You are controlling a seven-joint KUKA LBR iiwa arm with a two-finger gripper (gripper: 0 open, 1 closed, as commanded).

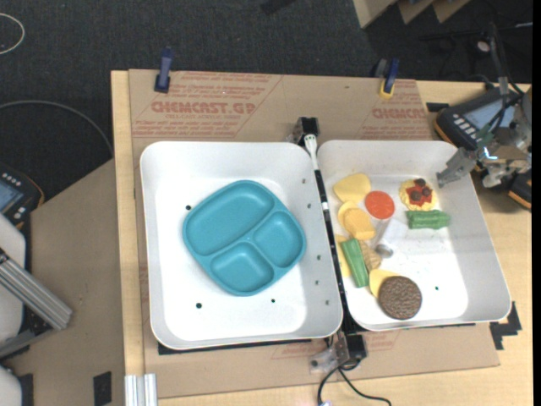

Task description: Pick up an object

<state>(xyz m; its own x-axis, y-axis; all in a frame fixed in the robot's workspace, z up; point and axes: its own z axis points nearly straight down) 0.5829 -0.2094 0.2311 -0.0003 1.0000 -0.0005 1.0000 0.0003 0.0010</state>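
1. Two bins sit side by side: left bin (161, 227), right bin (473, 260).
2. A divided plate (243, 237) lies in the left bin, near centre.
3. In the right bin, a round patty (399, 296) lies at 6 o'clock.
4. A tomato slice (379, 204) lies at 11 o'clock.
5. The gripper (452, 167) is at the right bin's 1 o'clock rim.
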